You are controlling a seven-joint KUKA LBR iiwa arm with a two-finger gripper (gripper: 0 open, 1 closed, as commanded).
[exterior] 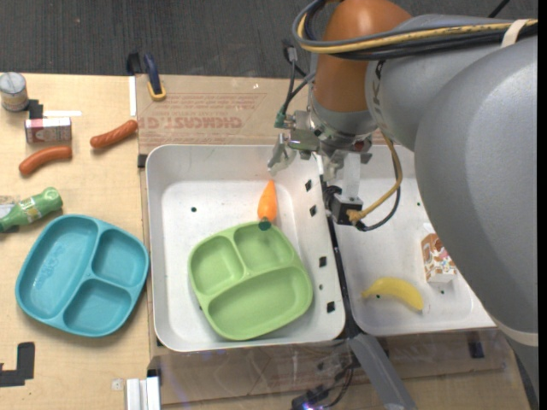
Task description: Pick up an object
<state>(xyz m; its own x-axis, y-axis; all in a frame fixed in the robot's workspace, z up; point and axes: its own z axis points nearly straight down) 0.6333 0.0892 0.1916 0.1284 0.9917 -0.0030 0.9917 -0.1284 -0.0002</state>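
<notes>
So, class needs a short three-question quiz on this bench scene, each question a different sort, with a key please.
1. True or false: the carrot lies in the same bin as the banana.
2. How many compartments has the green plate?
3. Which lies outside both bins? A: blue plate; B: banana; C: carrot.

Key: 1 false, the carrot is in the left bin by the green plate, the banana in the right bin. 2 three. 3 A.

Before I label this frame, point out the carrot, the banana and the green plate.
carrot (pixel 267 201): camera view, middle of its orange body.
banana (pixel 394 293): camera view, middle of the yellow curve.
green plate (pixel 256 301): camera view, floor of its large compartment.
</notes>
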